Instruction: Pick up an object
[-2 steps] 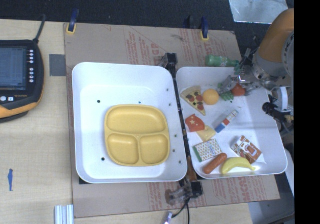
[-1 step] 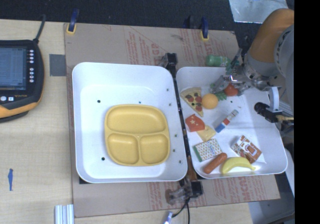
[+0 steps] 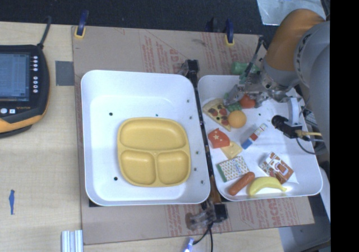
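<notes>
My gripper (image 3: 247,89) hangs low over the back of the right bin (image 3: 314,181). It is right above a small red toy (image 3: 247,101) and a green piece (image 3: 232,97), close to both. Just in front lie an orange ball (image 3: 236,119) and a pizza slice (image 3: 216,113). Further forward in that bin are a red wedge (image 3: 217,137), a yellow cheese piece (image 3: 231,149), a green-edged cracker (image 3: 232,168), a sausage (image 3: 241,183), a banana (image 3: 266,187), a brown-and-white packet (image 3: 276,167) and a small blue-and-red tube (image 3: 254,135).
The left bin (image 3: 95,94) holds a yellow divided plate (image 3: 153,151). A teach pendant (image 3: 21,89) lies on the bench at far left. The arm with its orange band (image 3: 294,32) and black cable (image 3: 289,127) crosses the right bin's far right side. Clamps (image 3: 82,23) sit along the back edge.
</notes>
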### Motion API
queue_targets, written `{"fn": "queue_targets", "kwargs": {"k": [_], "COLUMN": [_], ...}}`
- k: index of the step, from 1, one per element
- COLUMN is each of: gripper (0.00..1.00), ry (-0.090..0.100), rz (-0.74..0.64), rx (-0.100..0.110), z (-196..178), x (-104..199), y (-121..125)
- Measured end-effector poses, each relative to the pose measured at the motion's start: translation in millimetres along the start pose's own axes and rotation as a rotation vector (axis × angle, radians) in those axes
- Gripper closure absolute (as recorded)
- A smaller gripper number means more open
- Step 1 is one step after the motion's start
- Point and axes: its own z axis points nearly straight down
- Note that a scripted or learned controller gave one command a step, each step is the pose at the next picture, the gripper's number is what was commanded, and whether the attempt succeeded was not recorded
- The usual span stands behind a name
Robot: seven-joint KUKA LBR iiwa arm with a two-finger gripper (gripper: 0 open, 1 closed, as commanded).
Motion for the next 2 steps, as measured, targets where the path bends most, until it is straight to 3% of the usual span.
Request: {"fn": "queue_targets", "kwargs": {"k": [1,2], "gripper": [1.0,1.0], "ry": [0.001,-0.002], "rz": [-0.003,0.001], "rx": [0.007,-0.001], "z": [-11,-20], "x": [-1,-18], "y": [-1,-55]}}
